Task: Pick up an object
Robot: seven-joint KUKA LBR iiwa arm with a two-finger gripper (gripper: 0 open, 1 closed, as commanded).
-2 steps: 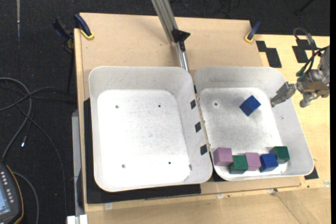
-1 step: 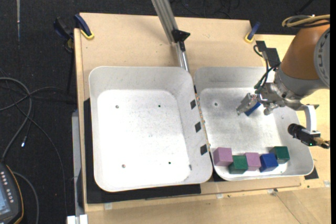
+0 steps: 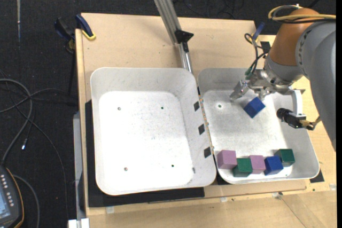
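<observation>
My gripper (image 3: 246, 96) hangs over the upper middle of the right bin (image 3: 299, 139). It stands open, with one silver finger (image 3: 236, 93) splayed toward the lower left. A tilted blue block (image 3: 254, 107) sits directly under the gripper's right side, apart from that left finger. I cannot tell whether the other finger touches it. Along the right bin's near edge, several blocks stand in a row: a pink one (image 3: 227, 158), a green one (image 3: 243, 166), a second pink one (image 3: 257, 164), a blue one (image 3: 273, 164) and a green one (image 3: 287, 156).
The left bin (image 3: 101, 93) lies beside the right one, and black clips (image 3: 201, 128) mark the rim they share. A metal pole (image 3: 165, 2) slants in from the top toward that rim. A black fitting (image 3: 291, 117) on the arm juts over the right bin's right side.
</observation>
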